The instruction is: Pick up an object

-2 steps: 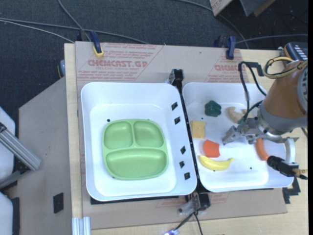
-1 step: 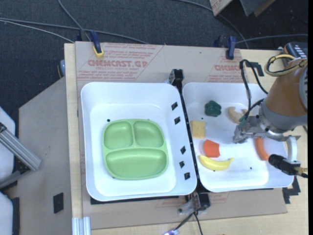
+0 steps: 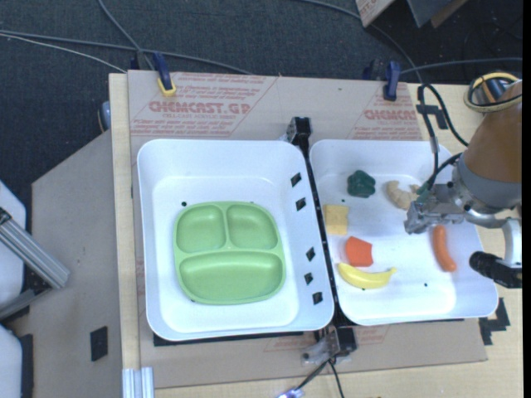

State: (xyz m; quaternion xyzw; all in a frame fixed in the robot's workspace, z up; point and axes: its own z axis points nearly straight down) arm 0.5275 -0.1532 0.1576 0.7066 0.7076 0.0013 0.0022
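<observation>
1. My pincer [image 3: 425, 219] hangs low in the right bin [image 3: 398, 309]; I cannot tell if it is released or clenched.
2. The orange carrot [image 3: 445, 249] lies just beside it (the nearest thing to grab).
3. I should go straight down and squeeze across its thin middle.

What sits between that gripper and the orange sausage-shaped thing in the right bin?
Nothing visible does. The gripper sits in the right bin, just left of the orange sausage-shaped piece, with bare white floor between them. The beige piece lies on the gripper's other side.
</observation>
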